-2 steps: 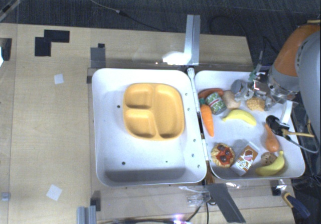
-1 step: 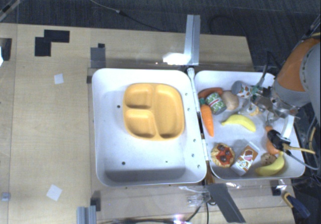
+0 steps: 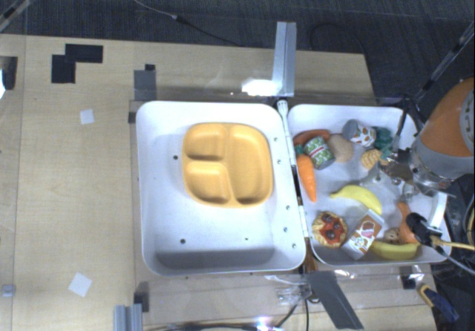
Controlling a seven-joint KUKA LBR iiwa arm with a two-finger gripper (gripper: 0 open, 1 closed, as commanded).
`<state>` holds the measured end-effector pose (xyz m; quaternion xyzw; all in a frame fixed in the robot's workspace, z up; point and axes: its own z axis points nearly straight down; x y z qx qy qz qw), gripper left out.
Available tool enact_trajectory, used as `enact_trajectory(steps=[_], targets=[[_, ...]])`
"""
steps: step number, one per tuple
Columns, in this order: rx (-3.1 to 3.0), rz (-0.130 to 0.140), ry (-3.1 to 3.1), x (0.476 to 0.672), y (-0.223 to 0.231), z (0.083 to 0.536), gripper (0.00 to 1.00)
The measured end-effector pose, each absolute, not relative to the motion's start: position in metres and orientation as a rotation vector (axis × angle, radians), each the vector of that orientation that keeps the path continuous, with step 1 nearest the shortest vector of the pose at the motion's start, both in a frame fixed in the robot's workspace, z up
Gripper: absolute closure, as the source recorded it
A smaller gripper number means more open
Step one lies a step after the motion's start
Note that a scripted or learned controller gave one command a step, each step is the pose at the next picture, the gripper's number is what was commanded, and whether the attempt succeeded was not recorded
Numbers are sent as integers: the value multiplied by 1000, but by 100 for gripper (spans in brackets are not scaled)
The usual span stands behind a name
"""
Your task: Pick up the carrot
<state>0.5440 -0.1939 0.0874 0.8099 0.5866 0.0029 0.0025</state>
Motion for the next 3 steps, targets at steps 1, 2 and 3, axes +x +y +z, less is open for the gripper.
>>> enact_trajectory(steps=[1,2,3], targets=[[2672,13,1635,490,-180,88,0],[2909,11,1173,549,-173,87,0],[2947,13,1087,489,-111,89,0]])
